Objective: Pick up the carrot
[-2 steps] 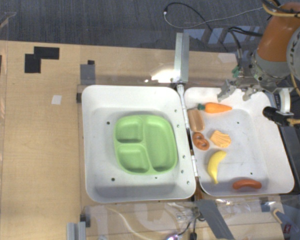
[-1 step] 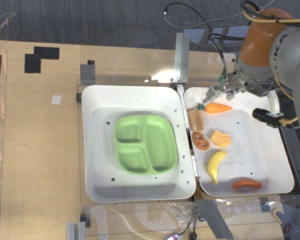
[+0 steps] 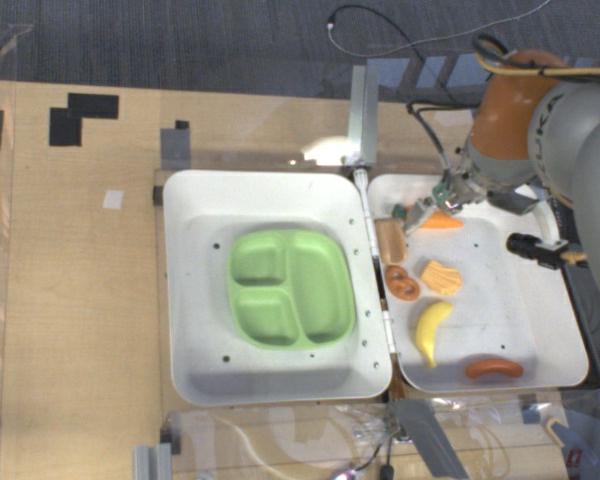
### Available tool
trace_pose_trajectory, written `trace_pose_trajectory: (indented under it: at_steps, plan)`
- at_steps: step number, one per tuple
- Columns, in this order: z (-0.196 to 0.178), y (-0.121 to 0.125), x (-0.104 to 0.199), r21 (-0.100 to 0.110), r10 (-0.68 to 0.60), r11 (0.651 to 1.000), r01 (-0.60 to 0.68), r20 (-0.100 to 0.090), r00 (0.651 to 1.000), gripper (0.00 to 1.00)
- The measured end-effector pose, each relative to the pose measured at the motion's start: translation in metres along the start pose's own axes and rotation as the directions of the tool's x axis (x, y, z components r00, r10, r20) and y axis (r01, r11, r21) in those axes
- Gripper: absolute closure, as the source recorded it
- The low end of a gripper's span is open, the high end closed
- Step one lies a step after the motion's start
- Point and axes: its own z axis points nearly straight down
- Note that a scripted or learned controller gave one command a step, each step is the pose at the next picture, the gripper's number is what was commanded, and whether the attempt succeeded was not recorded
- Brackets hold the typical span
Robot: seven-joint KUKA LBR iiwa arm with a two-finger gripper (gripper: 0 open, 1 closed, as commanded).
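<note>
Carrot (image 3: pixel 441 222) in right bin (image 3: pixel 540 318), far end, just beside end effector (image 3: pixel 446 196). Effector grip state: cannot tell. Carrot likely light, stiff, smooth, tapered; judge best grasp across thick middle.

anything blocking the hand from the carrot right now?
Nothing visible. The hand is already at the carrot's left end in the right bin. The nearest items, a bread stick and a cracker, lie apart from it.
</note>
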Motion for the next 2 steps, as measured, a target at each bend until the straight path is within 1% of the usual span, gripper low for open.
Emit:
trace_pose_trajectory:
  at_steps: [1, 2]
  plan:
    - [-0.012, 0.003, -0.002, -0.012, -0.003, 1.0, 0.003, 0.011, 1.0, 1.0]
    - [-0.094, 0.035, 0.076, -0.008, -0.133, 0.991, 0.133, 0.005, 0.991, 1.0]
